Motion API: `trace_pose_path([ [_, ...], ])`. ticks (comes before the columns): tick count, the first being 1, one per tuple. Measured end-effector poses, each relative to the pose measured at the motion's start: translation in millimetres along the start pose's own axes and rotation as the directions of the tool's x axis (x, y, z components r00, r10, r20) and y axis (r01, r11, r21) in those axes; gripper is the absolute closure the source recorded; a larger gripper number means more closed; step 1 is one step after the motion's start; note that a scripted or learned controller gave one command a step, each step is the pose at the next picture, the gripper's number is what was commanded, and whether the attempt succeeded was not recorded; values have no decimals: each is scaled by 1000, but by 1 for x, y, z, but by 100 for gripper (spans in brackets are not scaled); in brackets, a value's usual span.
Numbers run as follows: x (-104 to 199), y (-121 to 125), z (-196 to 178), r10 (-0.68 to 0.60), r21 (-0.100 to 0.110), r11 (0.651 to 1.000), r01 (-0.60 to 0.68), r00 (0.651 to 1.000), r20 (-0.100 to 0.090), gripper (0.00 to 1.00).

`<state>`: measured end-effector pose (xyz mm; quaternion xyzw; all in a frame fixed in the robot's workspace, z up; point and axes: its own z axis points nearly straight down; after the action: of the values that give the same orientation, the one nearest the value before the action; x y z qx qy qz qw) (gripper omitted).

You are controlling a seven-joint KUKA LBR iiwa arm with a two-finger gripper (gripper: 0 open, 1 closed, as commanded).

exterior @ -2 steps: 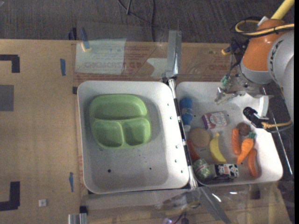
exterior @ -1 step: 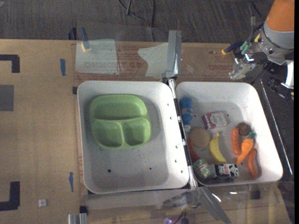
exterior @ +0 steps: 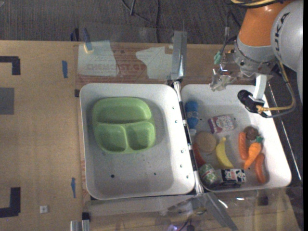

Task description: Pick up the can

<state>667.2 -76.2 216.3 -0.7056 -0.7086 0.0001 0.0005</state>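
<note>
A small can [exterior: 208,173] with a greenish label lies on its side at the front left corner of the right bin [exterior: 281,174], next to a small milk carton [exterior: 234,176]. My gripper [exterior: 220,83] hangs over the back edge of that bin, well behind the can and a little to its right. I see nothing held in it. The arm's orange band and grey wrist fill the upper right corner.
The right bin also holds a blue bottle-like item [exterior: 191,111], a purple-and-white packet [exterior: 221,124], a round tan cookie [exterior: 206,141], a banana [exterior: 222,153] and carrots [exterior: 253,150]. A green divided plate [exterior: 124,124] lies in the left bin [exterior: 134,182].
</note>
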Motion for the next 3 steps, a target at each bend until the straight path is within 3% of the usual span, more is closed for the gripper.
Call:
trace_pose_path([
  [1,19,0,-82,-46,-4,999,46,999,2,100],
  [2,20,1,-93,-48,-8,999,48,999,4,100],
  [3,20,-1,-55,163,1,987,-163,987,1,100],
])
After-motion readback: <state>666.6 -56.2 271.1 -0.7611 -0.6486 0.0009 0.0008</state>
